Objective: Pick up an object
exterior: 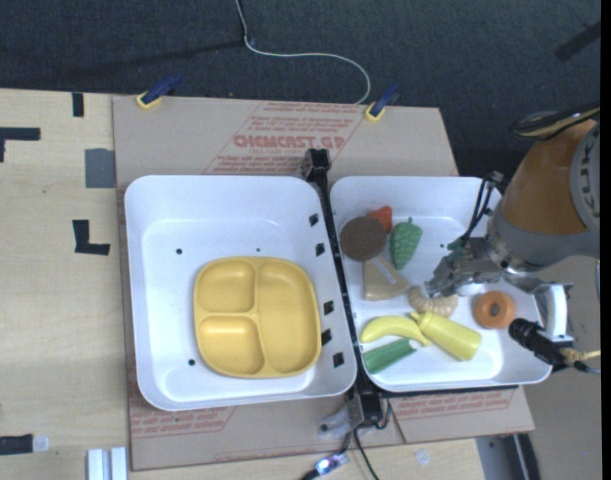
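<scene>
I see my gripper low in the right bin, whether it's spread or pinched I cannot tell, just under it a pale beige knobbly toy, touching the yellow corn cob, orange ring beside

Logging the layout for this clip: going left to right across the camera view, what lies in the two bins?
Yellow divided plate in the left bin → brown disc → green ridged piece → gripper → orange ring.
</scene>
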You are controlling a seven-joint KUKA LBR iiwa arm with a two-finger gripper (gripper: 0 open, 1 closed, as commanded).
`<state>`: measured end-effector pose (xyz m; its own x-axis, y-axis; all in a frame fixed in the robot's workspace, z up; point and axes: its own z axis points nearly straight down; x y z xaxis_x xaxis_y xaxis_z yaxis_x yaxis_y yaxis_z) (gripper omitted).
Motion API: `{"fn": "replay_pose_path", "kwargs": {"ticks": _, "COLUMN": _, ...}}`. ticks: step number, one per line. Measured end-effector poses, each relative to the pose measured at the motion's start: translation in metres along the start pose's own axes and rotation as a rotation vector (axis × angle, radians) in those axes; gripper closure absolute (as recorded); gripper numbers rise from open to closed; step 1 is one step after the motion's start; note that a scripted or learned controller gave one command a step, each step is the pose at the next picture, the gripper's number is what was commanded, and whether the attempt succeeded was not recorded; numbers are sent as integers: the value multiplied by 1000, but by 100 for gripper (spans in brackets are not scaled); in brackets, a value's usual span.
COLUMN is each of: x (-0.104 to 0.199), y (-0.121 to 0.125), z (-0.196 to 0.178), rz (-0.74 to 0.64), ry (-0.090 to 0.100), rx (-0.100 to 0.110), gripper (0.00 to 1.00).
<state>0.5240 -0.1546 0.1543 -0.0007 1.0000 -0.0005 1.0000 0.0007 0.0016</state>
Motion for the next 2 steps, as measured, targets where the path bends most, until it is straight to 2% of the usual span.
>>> {"fn": "replay_pose_path", "kwargs": {"ticks": 1, "x": 8, "y": -3, "z": -58, "rz": -1, "ry": 0, "rx": -1, "gripper": 100}}
{"fn": "replay_pose_path", "kwargs": {"ticks": 2, "x": 9, "y": -2, "z": -70, "rz": -1, "ry": 1, "rx": 1, "gripper": 100}}
